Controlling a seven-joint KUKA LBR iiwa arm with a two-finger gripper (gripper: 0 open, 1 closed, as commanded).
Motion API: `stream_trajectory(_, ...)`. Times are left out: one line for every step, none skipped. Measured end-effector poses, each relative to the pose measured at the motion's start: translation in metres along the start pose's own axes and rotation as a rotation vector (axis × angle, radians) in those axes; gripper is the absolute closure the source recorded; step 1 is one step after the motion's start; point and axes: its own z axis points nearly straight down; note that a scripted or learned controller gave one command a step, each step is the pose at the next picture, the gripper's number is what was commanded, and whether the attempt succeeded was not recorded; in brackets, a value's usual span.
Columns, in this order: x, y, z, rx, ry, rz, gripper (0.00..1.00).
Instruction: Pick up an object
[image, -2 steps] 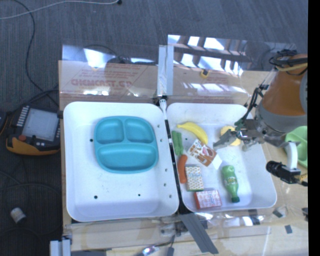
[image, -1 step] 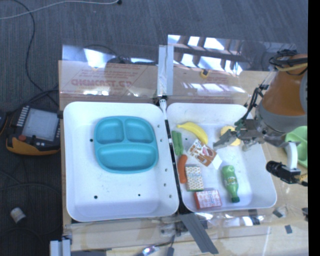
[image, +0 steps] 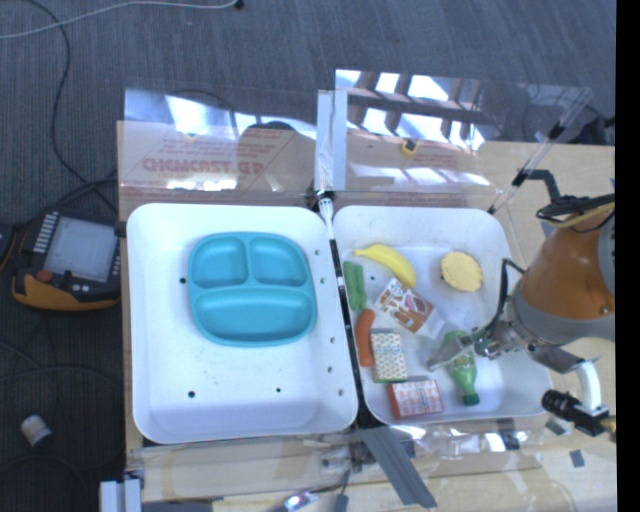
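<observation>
A KUKA arm reaches in over the right-hand bin (image: 495, 235), its orange band (image: 565, 275) above the bin's outer wall, with the pick-up apparently not yet made. The left-hand bin (image: 160, 390) beside it carries a blue three-compartment tray (image: 250, 288) and nothing the arm is near.

In the right-hand bin, the landmark for what follows, the objects lie loose. A yellow banana (image: 390, 262) lies toward the far wall. A round yellow, lemon-like fruit (image: 461, 271) sits toward the far outer corner. A printed snack packet (image: 405, 306) lies about mid-bin, with a patterned square packet (image: 388, 355) just nearer the camera. A red-labelled box (image: 415, 398) rests against the near wall. Along the inner wall lie a green vegetable-like piece (image: 354, 284) and an orange carrot-like piece (image: 365, 335).

The gripper (image: 462, 348) sits low in the near outer part of the bin, directly over a small green bottle (image: 465, 380), the likeliest target. Whether its fingers are spread or pressed together cannot be told from this angle, and nothing is visibly pinched between them.

Judged from this, the approach looks complete. The grasp and lift remain to be shown, since the bottle appears to rest on the bin floor.
</observation>
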Motion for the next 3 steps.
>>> stream_trajectory(0.000,0.002,-0.010,-0.004,0.001,0.000,1.00)
stream_trajectory(-0.025,0.004,-0.002,-0.007,0.003,0.064,1.00)
stream_trajectory(-0.016,0.011,-0.114,0.008,0.003,-0.053,1.00)
